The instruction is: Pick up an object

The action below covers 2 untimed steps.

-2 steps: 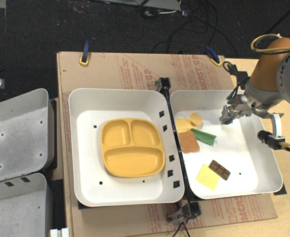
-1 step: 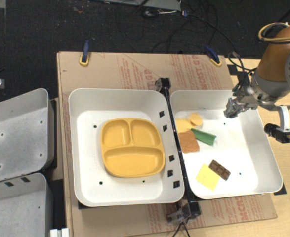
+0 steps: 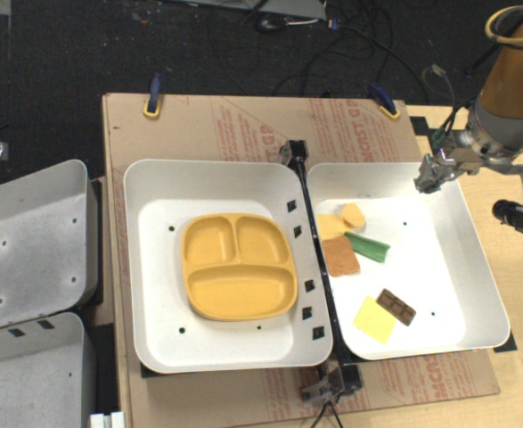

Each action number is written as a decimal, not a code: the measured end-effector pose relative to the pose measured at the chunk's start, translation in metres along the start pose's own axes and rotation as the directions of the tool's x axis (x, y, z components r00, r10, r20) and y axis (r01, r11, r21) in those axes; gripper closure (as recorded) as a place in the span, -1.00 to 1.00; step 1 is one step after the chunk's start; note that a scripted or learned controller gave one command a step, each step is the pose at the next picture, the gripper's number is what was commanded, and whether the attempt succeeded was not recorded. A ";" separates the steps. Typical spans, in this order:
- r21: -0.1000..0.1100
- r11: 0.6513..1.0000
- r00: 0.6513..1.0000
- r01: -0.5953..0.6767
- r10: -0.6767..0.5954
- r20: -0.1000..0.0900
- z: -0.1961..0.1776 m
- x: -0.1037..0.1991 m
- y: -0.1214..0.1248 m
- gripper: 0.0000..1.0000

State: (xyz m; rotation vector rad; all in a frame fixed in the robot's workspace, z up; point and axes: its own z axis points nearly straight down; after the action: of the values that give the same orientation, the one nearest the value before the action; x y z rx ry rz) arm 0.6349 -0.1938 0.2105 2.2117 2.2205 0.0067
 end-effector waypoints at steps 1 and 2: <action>0.004 1.000 1.000 -0.001 0.001 -0.001 -0.028 0.000 0.001 1.00; 0.010 1.000 1.000 0.003 -0.003 -0.004 -0.024 0.057 -0.024 1.00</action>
State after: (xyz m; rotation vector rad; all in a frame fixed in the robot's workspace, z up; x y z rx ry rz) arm 0.6110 -0.1370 0.2342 2.2160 2.2306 0.0001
